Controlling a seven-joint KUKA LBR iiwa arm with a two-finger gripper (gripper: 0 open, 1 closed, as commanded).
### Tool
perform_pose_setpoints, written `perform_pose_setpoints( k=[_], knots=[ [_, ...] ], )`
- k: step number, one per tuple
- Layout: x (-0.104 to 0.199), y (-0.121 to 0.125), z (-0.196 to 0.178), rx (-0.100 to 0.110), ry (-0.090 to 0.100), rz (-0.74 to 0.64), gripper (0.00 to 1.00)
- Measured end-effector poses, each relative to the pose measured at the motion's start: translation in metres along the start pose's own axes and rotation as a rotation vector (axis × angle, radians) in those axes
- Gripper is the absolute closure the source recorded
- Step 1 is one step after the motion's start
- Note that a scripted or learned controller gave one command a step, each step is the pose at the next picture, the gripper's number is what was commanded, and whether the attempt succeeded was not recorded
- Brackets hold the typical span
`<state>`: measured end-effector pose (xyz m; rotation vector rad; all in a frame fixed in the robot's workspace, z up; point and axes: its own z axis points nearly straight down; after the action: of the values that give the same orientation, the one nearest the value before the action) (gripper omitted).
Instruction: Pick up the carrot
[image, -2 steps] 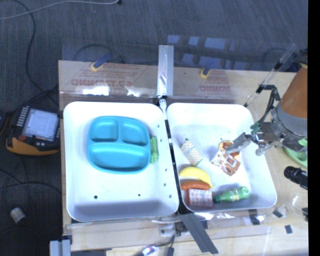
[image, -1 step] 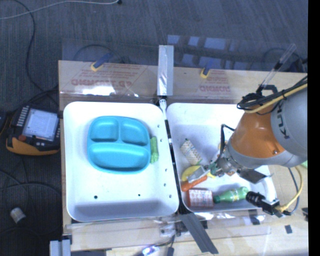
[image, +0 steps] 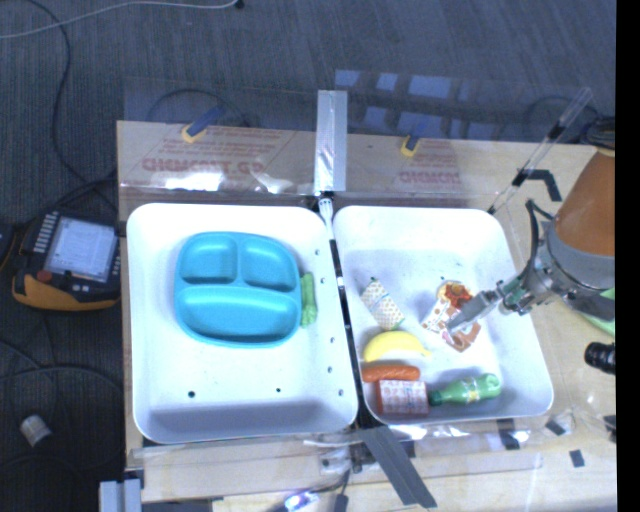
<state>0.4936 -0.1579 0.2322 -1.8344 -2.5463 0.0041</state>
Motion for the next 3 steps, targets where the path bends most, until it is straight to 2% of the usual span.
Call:
perform_pose_setpoints(
  k=[1,2,3],
  knots=[
    [0.096,0.021,0.051,0.003,0.002,-0.007,0.00],
    [0.056,0.014,0.126,-0.016,-0.006,-0.016,0.00],
    [0.018,0.014,0.027,0.002,-0.001,0.144,0.00]
  ],
)
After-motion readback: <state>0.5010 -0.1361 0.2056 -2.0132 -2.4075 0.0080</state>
